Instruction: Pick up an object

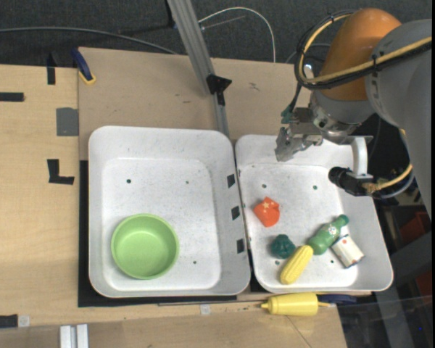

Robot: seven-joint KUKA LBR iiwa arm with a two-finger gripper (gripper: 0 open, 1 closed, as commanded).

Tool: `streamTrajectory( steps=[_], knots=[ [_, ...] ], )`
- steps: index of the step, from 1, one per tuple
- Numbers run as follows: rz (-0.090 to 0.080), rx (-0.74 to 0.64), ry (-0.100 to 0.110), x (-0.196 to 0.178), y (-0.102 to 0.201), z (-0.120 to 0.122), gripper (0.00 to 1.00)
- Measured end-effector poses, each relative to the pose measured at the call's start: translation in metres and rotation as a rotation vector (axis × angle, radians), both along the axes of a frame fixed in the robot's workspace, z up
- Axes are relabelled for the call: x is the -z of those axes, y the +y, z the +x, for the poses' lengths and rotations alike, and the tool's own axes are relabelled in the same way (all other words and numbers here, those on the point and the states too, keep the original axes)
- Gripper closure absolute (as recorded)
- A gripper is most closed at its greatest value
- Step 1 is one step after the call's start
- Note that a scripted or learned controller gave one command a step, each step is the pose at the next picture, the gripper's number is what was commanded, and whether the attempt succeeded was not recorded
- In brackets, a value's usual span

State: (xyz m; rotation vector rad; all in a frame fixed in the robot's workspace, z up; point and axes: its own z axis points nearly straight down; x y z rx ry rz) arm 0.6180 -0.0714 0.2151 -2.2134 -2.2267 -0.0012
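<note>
The right bin (362, 194) holds an orange-red toy (267, 210), a dark green toy (281, 246), a yellow corn cob (296, 264) and a green bottle with a white label (333, 238). My gripper (288, 147) hangs over the bin's far left corner, well above and behind the orange-red toy. Nothing shows between its fingers. The toys lie loose in the near half of the bin.
A green bowl (144, 246) sits in the near left corner of the left bin (159, 158). A yellow bottle-shaped toy (293, 304) lies on the bench just in front of the right bin. A grey metal pole (196, 42) slants down behind the bins.
</note>
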Motion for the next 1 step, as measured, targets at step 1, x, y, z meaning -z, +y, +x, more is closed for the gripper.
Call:
streamTrajectory(
  steps=[1],
  knots=[
    [-0.001, 0.0, 0.002, 0.0046, 0.052, -0.0039, 1.0]
  ],
)
